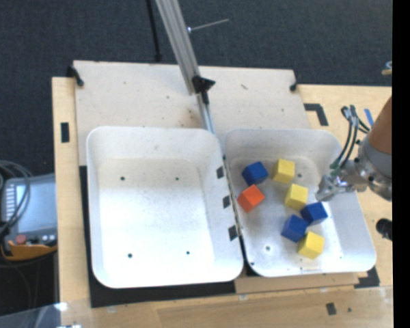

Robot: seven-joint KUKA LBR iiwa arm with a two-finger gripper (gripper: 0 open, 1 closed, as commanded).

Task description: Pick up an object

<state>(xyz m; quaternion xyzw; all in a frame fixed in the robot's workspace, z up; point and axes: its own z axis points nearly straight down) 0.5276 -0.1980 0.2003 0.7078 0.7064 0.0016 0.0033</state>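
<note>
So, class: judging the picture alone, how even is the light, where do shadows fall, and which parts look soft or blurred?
Camera view: light is even and diffuse, with no harsh glare on the white bins; faint shadows sit under the cubes, such as the orange cube; the gripper looks soft and smeared, so its fingers are hard to read.

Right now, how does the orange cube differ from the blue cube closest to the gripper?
The orange cube sits near the right bin's left wall, far from the gripper; the blue cube lies right beside the gripper. The orange cube stands alone, apart from other blocks; the blue cube is crowded against a second blue cube. Colour differs. Both look about the same size and rest on the bin floor.
</note>
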